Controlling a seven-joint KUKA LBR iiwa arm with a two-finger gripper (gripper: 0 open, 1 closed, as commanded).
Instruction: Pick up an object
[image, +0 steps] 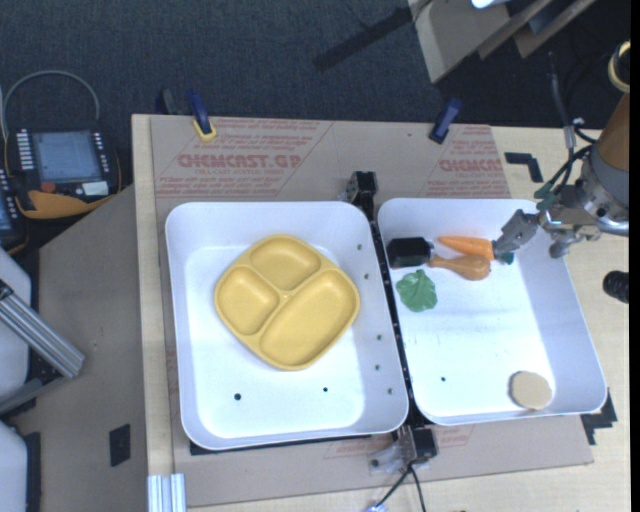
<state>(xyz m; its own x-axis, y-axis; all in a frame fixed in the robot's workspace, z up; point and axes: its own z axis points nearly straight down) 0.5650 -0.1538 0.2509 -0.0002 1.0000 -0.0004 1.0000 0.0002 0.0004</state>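
Cardboard covers the bench (300, 160) under two white bins. Left bin (190, 330) carries a yellow divided plate (288, 300). Right bin (565, 330) holds an orange carrot (465, 244), an orange-tan piece (462, 266) touching it, a black block (407, 251), a green leafy piece (417, 290) and a tan round piece (530, 389) near the front corner. Gripper (518, 238) sits just beside the carrot's right end, nothing held; whether it is released or clenched I cannot tell. Closing here could likely nudge the carrot aside or catch both touching pieces

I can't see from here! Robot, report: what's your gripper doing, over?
Gripper over right bin, beside carrot. Nothing seen held. Orange piece, green toy, black block crowd close.
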